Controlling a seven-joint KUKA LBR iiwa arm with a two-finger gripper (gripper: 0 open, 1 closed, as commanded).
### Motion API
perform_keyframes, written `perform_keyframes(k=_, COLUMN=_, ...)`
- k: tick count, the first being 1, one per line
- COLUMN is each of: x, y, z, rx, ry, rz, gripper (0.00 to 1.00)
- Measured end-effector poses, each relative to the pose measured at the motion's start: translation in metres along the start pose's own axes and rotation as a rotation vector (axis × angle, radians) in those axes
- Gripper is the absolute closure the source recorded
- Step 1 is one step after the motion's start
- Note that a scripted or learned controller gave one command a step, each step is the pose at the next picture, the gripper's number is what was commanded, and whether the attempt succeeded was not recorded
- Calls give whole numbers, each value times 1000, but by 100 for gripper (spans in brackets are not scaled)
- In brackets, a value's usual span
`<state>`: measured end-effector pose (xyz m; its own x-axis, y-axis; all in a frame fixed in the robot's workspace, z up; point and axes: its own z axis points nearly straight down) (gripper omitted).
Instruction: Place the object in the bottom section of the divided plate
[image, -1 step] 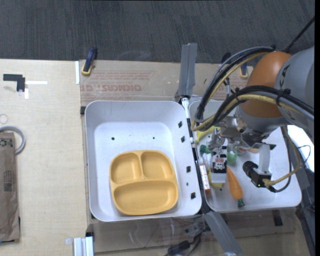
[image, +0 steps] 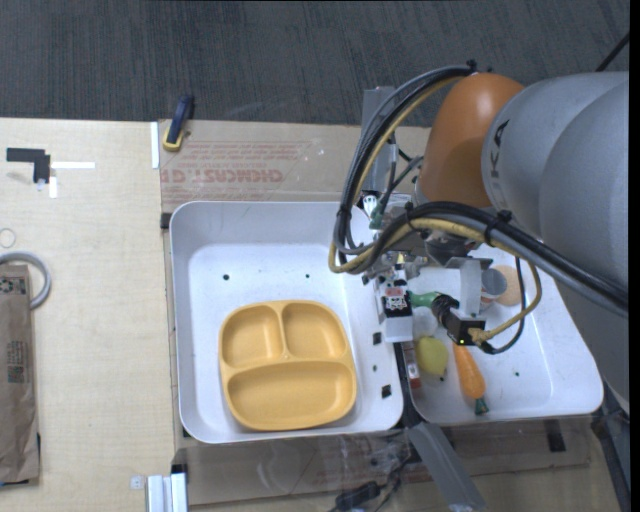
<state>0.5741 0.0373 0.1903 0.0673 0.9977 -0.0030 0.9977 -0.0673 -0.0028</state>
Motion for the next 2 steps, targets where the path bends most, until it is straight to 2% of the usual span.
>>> perform_keyframes(k=1, x=42, y=17, z=-36, rx=-2, ry=-1, rz=-187, gripper=100)
perform_keyframes(k=2, x=136, y=21, z=51, rx=1, ry=0, rz=-153, gripper=100)
